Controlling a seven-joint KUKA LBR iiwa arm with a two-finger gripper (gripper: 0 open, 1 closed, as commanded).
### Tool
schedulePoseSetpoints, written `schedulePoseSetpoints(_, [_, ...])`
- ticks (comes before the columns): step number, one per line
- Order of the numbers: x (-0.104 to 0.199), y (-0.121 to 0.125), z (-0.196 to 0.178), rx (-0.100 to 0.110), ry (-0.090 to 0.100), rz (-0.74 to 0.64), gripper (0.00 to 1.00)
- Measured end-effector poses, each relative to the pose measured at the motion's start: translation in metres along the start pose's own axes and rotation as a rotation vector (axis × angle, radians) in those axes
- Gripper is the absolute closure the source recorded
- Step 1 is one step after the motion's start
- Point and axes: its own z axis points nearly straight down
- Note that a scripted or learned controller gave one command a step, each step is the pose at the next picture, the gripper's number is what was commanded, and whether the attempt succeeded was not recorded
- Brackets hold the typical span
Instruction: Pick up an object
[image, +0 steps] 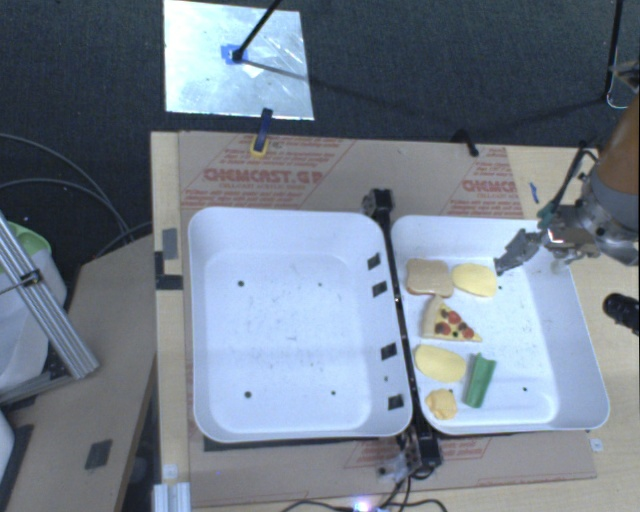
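Right bin (575, 330) holding toy food: tan toast slice (428, 277) at far left, yellow oval (474, 280) just beside it on the right, pizza wedge (447, 323) nearer with tip pointing far, long green piece (479, 381) lying near-to-far, slightly tilted. Gripper (508, 254) poised over the bin's far right, holding nothing; finger state impossible to tell. "CHEMCAST GP" printed in red on the brown board (330, 165).

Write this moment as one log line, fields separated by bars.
phase: approach | gripper: above right bin, near yellow piece | held: nothing seen | left bin: untouched
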Motion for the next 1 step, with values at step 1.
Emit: schedulePoseSetpoints(1, [-0.0025, -0.0425, 0.1644, 0.012, 0.003, 0.003, 0.00])
